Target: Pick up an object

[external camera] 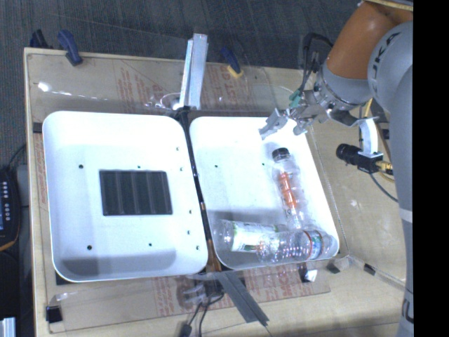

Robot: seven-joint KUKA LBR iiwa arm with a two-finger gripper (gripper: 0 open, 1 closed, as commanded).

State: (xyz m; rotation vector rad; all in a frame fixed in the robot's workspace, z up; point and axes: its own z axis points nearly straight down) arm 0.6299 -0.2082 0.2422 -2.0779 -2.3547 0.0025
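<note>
My gripper (287,125) hangs over the far edge of the right bin (231,146), open, with nothing between its fingers. Just in front of it, along the bin's right wall, lies a clear bottle (288,186) with a black cap and an orange label. A second clear bottle (275,241), with a green and white label, lies crosswise along the near wall. In the left bin (70,153) a dark ribbed rectangular block (135,192) lies flat at the middle.
An upright metal bar (194,72) stands behind the gap between the bins. Blue clamps (69,46) hold the bench's far edge. Cables and a black fitting (358,156) hang to the right of the right bin.
</note>
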